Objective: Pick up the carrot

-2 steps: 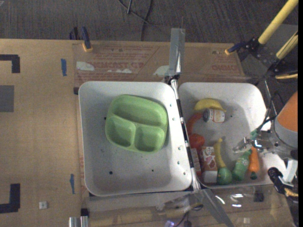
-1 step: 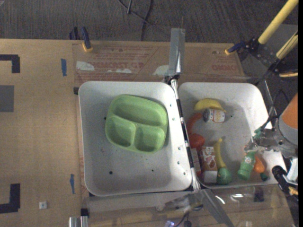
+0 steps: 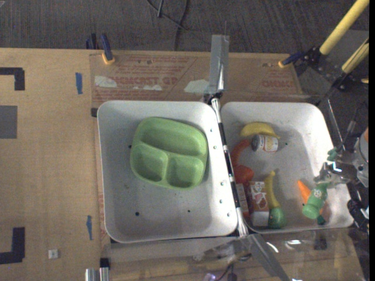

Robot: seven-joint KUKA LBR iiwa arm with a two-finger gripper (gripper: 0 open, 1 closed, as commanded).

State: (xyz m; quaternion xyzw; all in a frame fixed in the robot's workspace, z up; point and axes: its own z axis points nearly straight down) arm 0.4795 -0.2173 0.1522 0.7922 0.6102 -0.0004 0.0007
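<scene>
1. On my screen, the left bin (image 3: 117, 215) holds a green divided plate (image 3: 169, 152), sitting toward the bin's upper middle.
2. In the right bin (image 3: 304, 119), upper centre, a yellow banana (image 3: 258, 127) lies just above a small jar (image 3: 265, 143).
3. Below them, along the bin's left wall, I see a red-orange curved item (image 3: 240, 160), a small red carton (image 3: 258, 195) and a yellow-and-green piece (image 3: 273, 204).
4. The carrot (image 3: 303, 189) lies at the lower right of the right bin, touching a green bottle (image 3: 314, 201).
5. The gripper (image 3: 335, 171) sits at the right edge of the frame, just beside the carrot; I cannot tell how its fingers stand, nor see anything held.
</scene>
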